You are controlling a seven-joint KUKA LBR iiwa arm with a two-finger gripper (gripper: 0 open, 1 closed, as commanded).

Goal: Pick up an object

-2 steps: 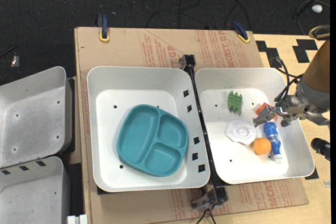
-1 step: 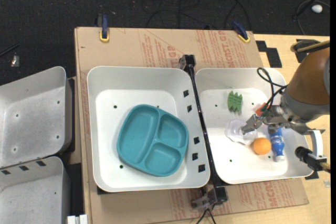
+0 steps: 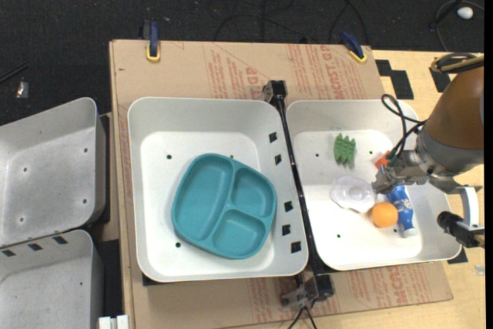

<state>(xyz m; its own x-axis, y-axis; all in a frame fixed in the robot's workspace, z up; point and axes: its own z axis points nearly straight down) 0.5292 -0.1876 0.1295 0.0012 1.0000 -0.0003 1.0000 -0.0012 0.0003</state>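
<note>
The right bin [image 3: 323,243] holds a green toothed piece [image 3: 344,149], a clear plastic cup lying flat [image 3: 351,193], an orange ball [image 3: 384,215] and a blue and white packet [image 3: 403,209]. My gripper [image 3: 391,176] hangs over the right part of this bin, just above the packet and the ball, with the orange band and grey wrist [image 3: 459,127] behind it. A small red-orange bit [image 3: 381,160] shows beside the gripper's upper edge. The left bin [image 3: 154,243] carries a teal divided plate [image 3: 224,205].
A black divider strip [image 3: 286,166] runs between the two bins. Both stand on a cardboard sheet [image 3: 231,65] held by yellow and blue clamps [image 3: 153,46]. Grey metal panels [image 3: 46,166] lie to the left, and cables cross the dark floor behind.
</note>
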